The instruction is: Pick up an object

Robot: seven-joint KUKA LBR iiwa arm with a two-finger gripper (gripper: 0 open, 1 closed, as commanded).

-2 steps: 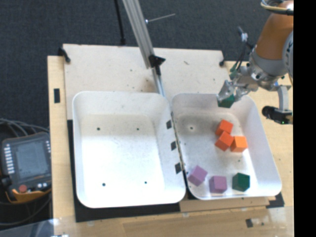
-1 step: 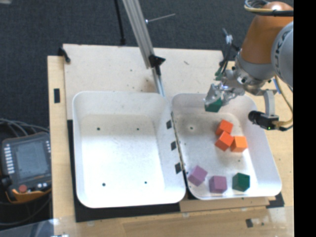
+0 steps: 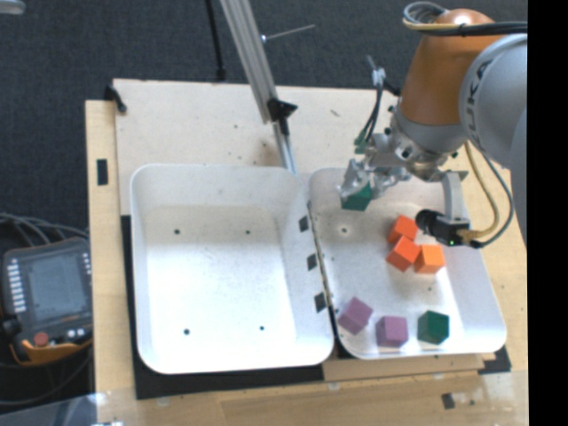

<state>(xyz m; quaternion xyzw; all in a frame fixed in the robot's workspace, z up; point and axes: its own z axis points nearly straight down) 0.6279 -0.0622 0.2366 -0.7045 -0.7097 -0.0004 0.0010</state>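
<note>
My gripper [image 3: 357, 187] hangs over the far left part of the right bin [image 3: 470, 340], its fingers shut on a green cube [image 3: 358, 200] that appears lifted off the bin floor. Lower in that bin lie three orange cubes [image 3: 414, 246] in a tight cluster at mid-right. Along the near edge sit two purple cubes [image 3: 355, 314] [image 3: 391, 330] and a dark green cube [image 3: 433, 327].
The left bin [image 3: 151, 238] lies beside the right one, sharing a raised divider [image 3: 312, 247]. A slanted metal pole [image 3: 253, 56] rises behind the bins. A teach pendant [image 3: 49, 295] rests off the bench at the left.
</note>
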